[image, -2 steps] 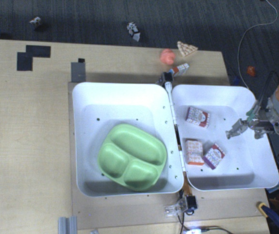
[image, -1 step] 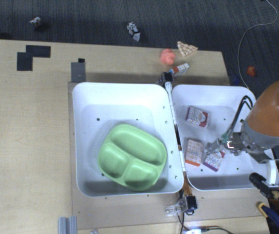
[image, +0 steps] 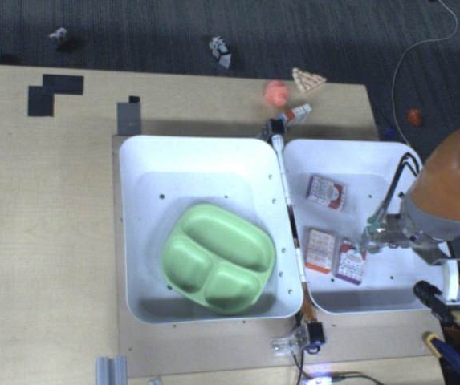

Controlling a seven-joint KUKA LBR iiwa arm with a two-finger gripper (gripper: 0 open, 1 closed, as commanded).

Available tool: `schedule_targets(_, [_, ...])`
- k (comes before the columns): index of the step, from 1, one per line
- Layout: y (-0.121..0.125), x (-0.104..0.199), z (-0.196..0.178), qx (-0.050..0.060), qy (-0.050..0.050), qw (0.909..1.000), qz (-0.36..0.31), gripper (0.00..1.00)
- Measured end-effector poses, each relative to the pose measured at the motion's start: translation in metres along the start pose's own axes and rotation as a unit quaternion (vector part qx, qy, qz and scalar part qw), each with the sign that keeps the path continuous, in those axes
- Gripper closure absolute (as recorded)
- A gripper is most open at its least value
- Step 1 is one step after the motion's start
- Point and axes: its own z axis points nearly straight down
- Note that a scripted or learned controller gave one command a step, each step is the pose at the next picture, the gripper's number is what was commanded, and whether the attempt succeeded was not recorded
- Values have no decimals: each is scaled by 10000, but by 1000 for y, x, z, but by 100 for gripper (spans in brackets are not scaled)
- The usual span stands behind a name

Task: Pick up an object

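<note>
The right bin (image: 350,155) holds three small printed packets: one with a red and white label (image: 326,192) toward the back, one with an orange lower edge (image: 319,250) at the front left, and a purple and white one (image: 351,264) beside it. My gripper (image: 372,240) reaches in from the right and hangs low over the bin, just right of and above the purple packet. The arm's orange band (image: 453,185) and grey wrist cover the bin's right side. Nothing shows between the fingers.
The left bin (image: 145,167) holds a green divided plate (image: 217,257). Behind the bins on the bench lie a pink ball (image: 276,93), a wedge-shaped toy (image: 308,79) and a small tube (image: 292,116). Cables and clips sit at the bench's front right corner.
</note>
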Motion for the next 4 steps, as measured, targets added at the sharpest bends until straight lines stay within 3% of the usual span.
schedule_targets(1, [0, 0, 0, 3, 2, 10000, -1, 0])
schedule_targets(2, [1, 1, -10, -17, 0, 10000, -8, 100])
schedule_targets(3, [1, 1, -10, -15, 0, 10000, -11, 0])
schedule_targets(4, [-11, 46, 18, -35, -87, 9999, 55, 0])
